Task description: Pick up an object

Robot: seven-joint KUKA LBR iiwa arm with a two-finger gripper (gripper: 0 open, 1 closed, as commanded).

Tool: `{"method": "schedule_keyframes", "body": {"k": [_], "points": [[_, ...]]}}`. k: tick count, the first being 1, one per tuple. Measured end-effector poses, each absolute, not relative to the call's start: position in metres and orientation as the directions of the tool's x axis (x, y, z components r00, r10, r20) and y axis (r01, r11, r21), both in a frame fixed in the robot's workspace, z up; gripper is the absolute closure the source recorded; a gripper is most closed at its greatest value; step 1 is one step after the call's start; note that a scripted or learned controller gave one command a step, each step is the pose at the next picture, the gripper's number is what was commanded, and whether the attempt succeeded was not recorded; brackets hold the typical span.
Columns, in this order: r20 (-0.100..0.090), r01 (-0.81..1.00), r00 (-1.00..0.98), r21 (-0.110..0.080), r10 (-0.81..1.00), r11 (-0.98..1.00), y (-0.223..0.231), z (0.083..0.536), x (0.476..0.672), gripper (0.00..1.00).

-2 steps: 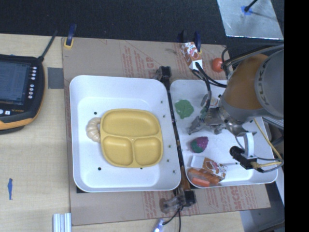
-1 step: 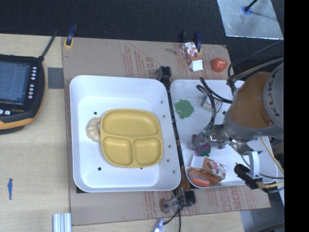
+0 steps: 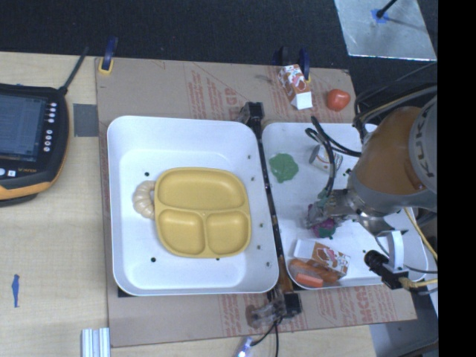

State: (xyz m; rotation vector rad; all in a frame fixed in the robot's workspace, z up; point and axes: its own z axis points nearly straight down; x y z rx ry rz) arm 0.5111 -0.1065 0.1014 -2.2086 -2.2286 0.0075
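In the right bin (image 3: pixel 294 136), a green object (image 3: pixel 283 166) lies near the left wall and a food packet (image 3: pixel 320 262) by the front edge, with the end effector (image 3: pixel 321 218) low between them, its grip state indiscernible.

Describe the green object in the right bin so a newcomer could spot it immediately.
Start at the right bin, the one the arm reaches into. Near its upper left corner, close to the divider between the bins, lies a green blob. It is the bin's sole green item, apart from the packet and orange pieces at the bottom.
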Motion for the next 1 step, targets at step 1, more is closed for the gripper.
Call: {"method": "schedule_keyframes", "body": {"k": [1], "points": [[0.001,1.000,-0.006,-0.003,1.000,0.006,-0.0272,0.1919,0.5111,1.00]]}}
